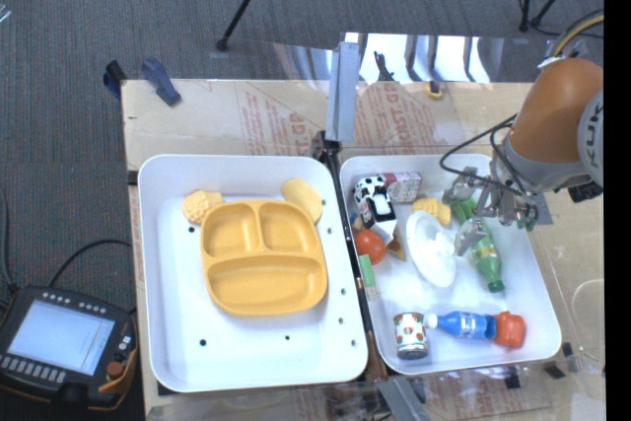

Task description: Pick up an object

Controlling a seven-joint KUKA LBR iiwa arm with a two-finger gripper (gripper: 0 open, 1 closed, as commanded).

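grey carpet surrounds a cardboard-topped bench (246, 118) carrying two shallow white bins side by side. the likeliest target, judged from position, is the small green plastic bottle (487, 263) lying in the right-hand white bin (548, 311), towards its right side and just beside the white bowl-shaped piece (431, 251). the two-finger gripper (472, 234) sits directly over the bottle's upper end, with the grey arm and its orange band (552, 111) reaching in from the right. whether the jaws are apart or together cannot be told from this angle, and nothing is seen held between them.

outward from there in the same bin: a blue bottle with an orange cap (475, 324) and a small printed can (412, 334) near the front edge, a red round toy (369, 245) and a black-and-white cow-patterned toy (372, 199) at the left. the left-hand white bin (163, 311) holds a yellow divided tray (262, 256).

recommendation: centre the fingers across the bottle's narrow width, clear of the white piece, and descend fully before closing; a grip near the neck risks the bottle slipping out.
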